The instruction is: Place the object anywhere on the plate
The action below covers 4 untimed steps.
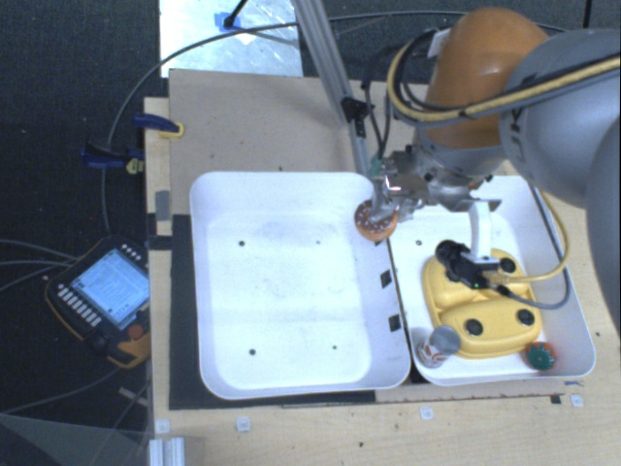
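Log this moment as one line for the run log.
gripper: over bin divider | brown round object: at fingertips, grasp unclear | yellow plate: right bin, unfilled

bench [257,129]: tan board | on it: left bin [281,289], right bin [558,260], side by side

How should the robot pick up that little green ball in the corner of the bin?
The green ball is round, so any pair of opposite sides would do. It sits tight in the right bin's near corner, beside the yellow plate. The tool probably does best coming straight down from above, pinching across its middle, fingers lined up along the free gap rather than toward the wall.
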Each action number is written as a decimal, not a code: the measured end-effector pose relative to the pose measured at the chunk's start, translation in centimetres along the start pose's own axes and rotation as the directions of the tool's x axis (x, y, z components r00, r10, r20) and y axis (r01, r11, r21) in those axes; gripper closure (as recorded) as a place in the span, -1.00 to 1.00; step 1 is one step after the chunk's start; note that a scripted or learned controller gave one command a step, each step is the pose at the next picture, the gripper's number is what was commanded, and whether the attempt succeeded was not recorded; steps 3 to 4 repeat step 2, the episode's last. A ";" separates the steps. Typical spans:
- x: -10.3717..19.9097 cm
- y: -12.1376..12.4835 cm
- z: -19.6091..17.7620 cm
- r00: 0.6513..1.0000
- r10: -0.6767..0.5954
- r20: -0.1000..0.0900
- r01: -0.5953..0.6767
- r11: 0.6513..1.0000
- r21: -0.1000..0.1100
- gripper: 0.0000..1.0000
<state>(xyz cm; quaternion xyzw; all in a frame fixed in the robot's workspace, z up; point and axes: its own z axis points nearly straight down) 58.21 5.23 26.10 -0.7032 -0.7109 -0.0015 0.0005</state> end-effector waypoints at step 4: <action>4.7 -0.1 1.9 1.000 0.007 0.002 -0.007 1.000 0.001 -1.00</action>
